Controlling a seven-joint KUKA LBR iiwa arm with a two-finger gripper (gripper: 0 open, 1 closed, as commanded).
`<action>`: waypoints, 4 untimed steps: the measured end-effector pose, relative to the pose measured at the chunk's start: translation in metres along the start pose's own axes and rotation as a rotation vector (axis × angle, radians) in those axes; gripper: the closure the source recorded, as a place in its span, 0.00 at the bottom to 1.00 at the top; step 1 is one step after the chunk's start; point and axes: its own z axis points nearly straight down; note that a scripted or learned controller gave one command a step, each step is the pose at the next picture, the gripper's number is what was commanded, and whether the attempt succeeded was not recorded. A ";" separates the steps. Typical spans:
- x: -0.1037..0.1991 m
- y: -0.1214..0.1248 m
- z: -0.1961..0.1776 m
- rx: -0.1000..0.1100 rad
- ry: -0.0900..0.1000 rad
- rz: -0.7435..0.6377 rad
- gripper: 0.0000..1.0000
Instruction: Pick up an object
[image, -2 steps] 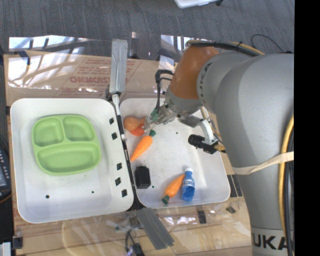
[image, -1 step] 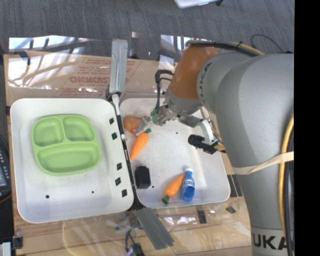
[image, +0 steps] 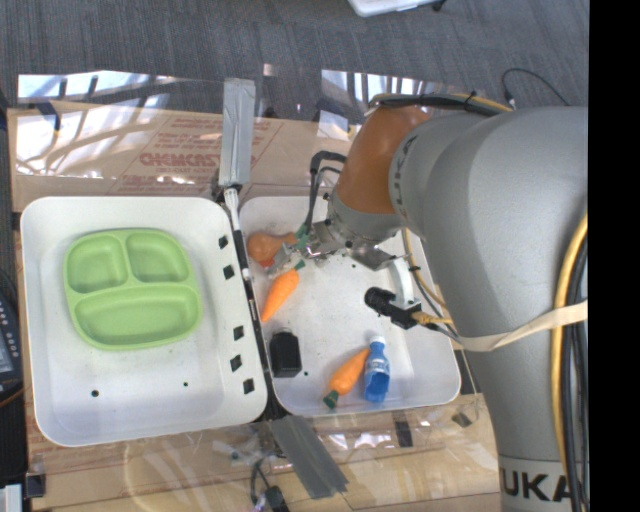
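The right bin (image: 440, 375) holds an orange carrot (image: 280, 292), a tan-orange rounded object (image: 264, 247) at the back left, a second smaller carrot (image: 347, 373), a blue bottle (image: 376, 372) and a black block (image: 285, 353). My gripper (image: 300, 247) is low at the bin's back left, between the rounded object and the top end of the first carrot. Nothing is seen lifted off the bin floor.
The left bin (image: 60, 390) holds a green divided plate (image: 131, 288). A black clip-like piece (image: 389, 307) with a cable juts from the arm over the right bin. Cardboard (image: 150, 150) lies behind the bins.
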 end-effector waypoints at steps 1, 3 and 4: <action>0.001 0.000 -0.010 0.002 0.001 -0.005 1.00; 0.003 0.001 -0.001 -0.002 -0.001 -0.009 0.00; -0.001 0.016 -0.002 -0.005 -0.002 0.001 0.00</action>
